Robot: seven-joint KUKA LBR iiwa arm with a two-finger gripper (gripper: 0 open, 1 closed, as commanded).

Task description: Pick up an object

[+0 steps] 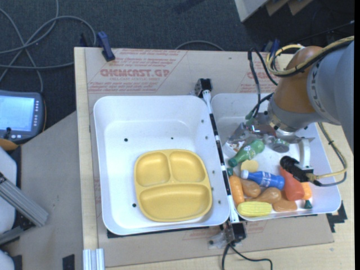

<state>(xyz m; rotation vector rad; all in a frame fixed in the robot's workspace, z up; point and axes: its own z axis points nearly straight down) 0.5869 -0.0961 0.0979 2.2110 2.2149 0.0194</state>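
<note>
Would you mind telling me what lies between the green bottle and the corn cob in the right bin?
In the camera view, the blue bottle lies between the green bottle and the corn cob, with brown potato-like pieces beneath it.

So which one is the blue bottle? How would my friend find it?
Look at the right bin, the one full of toy food. Near its middle, just below the green bottle, the blue bottle lies on its side with its white cap pointing left. It is the only blue thing in the pile; its neighbours are orange, brown and yellow.
</note>
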